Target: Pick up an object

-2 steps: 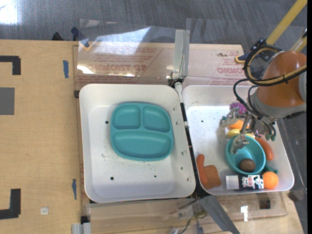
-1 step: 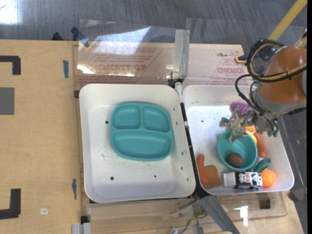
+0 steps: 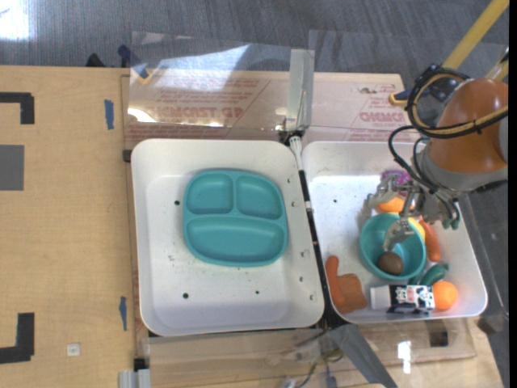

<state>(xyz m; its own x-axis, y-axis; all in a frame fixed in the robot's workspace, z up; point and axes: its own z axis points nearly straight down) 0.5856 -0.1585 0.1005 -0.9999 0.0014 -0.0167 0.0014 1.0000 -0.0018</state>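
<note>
the arm (image 3: 472, 132) comes in from the right, grey with an orange band above the wrist. it bends down, and its hand (image 3: 401, 231) hangs low, pointing down and a bit left.

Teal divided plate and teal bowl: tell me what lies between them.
In the camera view, between the teal divided plate and the teal bowl lie bare white bin floor and the two bins' adjoining rims, nothing else.

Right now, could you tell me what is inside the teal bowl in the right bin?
A small brown rounded object lies in the teal bowl. The gripper hangs over the bowl's upper part, covering whatever is beneath it.
</note>
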